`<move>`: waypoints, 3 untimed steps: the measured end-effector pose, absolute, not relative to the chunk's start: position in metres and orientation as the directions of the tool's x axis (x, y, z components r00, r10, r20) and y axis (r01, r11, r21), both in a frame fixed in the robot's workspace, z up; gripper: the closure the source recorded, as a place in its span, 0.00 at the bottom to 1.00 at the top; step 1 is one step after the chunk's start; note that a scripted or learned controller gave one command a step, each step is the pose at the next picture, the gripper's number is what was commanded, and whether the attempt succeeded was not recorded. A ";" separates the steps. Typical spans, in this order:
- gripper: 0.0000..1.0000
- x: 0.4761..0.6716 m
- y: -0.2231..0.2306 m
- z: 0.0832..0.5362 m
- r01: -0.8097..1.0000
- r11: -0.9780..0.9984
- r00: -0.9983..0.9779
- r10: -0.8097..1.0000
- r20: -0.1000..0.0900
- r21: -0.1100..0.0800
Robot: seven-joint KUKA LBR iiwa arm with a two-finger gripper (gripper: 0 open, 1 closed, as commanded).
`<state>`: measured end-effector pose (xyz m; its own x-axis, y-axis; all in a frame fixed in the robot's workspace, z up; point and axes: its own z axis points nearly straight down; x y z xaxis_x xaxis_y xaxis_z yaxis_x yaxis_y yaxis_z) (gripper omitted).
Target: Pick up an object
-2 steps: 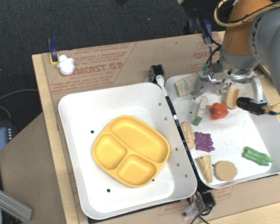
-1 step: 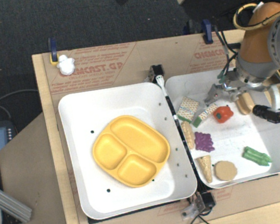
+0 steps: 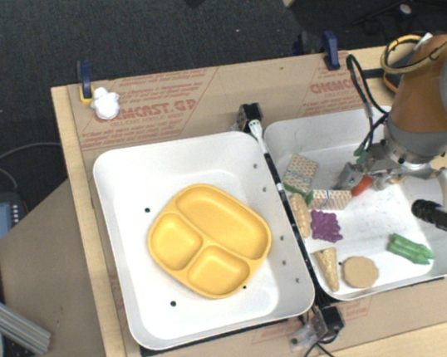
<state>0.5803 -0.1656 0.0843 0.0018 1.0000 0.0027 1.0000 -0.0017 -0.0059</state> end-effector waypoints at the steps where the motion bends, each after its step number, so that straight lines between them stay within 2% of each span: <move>1: 0.00 0.635 -0.183 0.085 1.000 0.003 -0.003 1.000 0.000 0.003; 2: 0.00 0.560 -0.133 0.084 1.000 0.001 -0.001 1.000 0.004 -0.007; 3: 0.00 0.634 -0.175 0.086 1.000 0.000 0.000 1.000 -0.003 0.005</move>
